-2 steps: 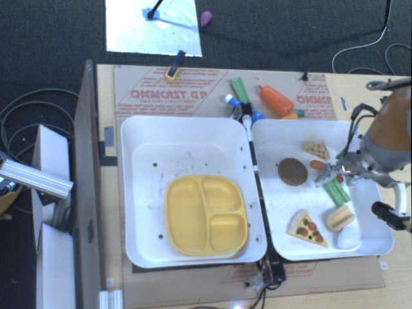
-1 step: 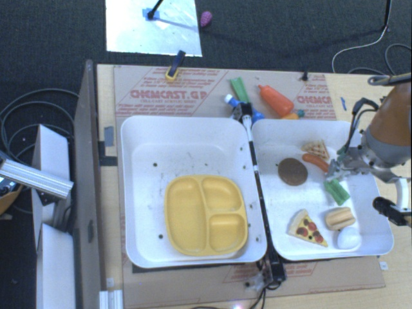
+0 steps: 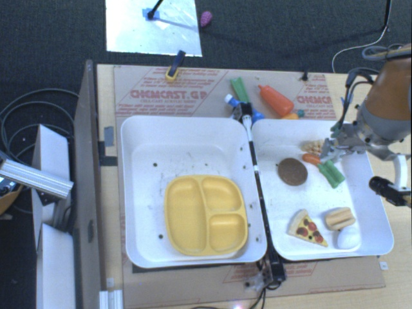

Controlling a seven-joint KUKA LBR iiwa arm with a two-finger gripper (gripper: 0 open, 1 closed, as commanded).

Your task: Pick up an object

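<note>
- Over the right bin [image 3: 380, 237], near its far right part, the gripper [image 3: 329, 150] hung low from the grey arm [image 3: 386, 102], which came in from the right edge of the view.
- How the gripper stood, wide or narrow, could not be told from this angle, and nothing could be seen held in it.
- Just beside the gripper lay a green piece [image 3: 333, 173], an orange carrot-like piece [image 3: 311, 159] and a pale tan cluster [image 3: 312, 146], all close together on the bin floor.
- Left of these sat a brown round patty [image 3: 292, 171], apart from them.
- Near the front of the right bin lay a pizza slice [image 3: 306, 228], a tan bread roll [image 3: 339, 218] and a white egg-like piece [image 3: 348, 238], the roll and the white piece almost touching.
- The left bin [image 3: 148, 140] held a yellow divided plate [image 3: 206, 215] with three compartments.
- Behind the bins, on the cardboard, lay an orange carrot toy [image 3: 275, 100] and a green stick [image 3: 239, 89].
</note>
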